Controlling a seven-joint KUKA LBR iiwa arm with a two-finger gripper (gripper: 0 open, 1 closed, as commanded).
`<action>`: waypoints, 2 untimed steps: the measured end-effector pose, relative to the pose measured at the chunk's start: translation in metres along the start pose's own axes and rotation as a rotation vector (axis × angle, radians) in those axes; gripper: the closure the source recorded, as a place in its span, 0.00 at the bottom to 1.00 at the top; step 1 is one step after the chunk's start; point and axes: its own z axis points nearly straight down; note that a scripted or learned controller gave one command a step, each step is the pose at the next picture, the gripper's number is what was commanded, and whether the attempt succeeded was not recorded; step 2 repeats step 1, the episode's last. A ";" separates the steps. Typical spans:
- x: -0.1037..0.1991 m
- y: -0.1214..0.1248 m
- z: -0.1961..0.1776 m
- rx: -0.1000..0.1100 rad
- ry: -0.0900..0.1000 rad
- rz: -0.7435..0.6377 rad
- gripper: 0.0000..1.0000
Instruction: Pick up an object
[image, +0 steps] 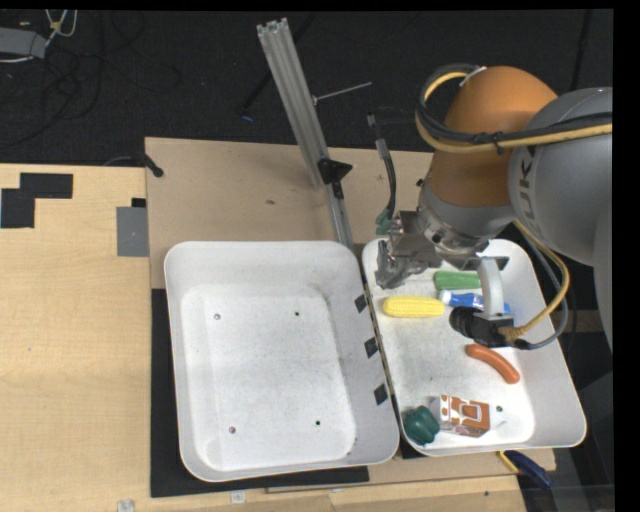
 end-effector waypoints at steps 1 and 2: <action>0.041 0.012 0.011 0.001 -0.002 0.002 1.00; 0.041 0.012 0.011 0.001 -0.002 0.002 1.00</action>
